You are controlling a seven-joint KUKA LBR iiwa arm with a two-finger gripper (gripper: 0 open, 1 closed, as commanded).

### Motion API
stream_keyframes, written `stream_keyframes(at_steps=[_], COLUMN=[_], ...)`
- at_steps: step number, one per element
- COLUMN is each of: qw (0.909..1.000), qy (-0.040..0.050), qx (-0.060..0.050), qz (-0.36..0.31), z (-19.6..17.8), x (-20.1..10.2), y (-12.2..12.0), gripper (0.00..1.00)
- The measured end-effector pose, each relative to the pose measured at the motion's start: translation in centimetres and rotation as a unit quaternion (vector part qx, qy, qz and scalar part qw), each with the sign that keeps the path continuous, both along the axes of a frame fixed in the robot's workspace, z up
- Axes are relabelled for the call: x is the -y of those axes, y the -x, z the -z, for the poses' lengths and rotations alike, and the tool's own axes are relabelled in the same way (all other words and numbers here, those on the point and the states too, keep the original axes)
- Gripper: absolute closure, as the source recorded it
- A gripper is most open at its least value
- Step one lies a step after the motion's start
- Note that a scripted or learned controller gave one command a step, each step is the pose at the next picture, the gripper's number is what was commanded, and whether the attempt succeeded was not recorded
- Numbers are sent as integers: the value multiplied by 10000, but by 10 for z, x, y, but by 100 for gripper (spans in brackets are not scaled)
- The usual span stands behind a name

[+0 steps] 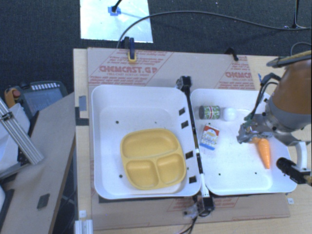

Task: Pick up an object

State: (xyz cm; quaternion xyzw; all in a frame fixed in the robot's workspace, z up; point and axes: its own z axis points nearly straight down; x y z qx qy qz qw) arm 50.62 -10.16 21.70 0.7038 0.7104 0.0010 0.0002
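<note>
In the right bin lies an orange carrot, its thick end pointing up-left. My gripper hangs low over the bin, right at that thick end, and nothing shows between it and the carrot. A small red, white and blue carton lies to the gripper's left. A small can with a green label lies on its side near the bin's far wall, with a white ball touching its right end.
The left bin holds a yellow divided plate in its near half. A black divider strip runs between the bins. The right bin's near half has bare floor.
</note>
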Motion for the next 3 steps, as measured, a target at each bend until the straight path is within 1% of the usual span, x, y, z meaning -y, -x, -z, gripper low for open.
stream_keyframes(at_steps=[1,2,3], qw=[10000,10000,10000], qy=[1,2,-5], qx=[3,5,11], qz=[-1,1,-7], z=[-11,-1,-7], x=[-49,-98,-156], y=[-9,-26,-46], gripper=[100,100,100])
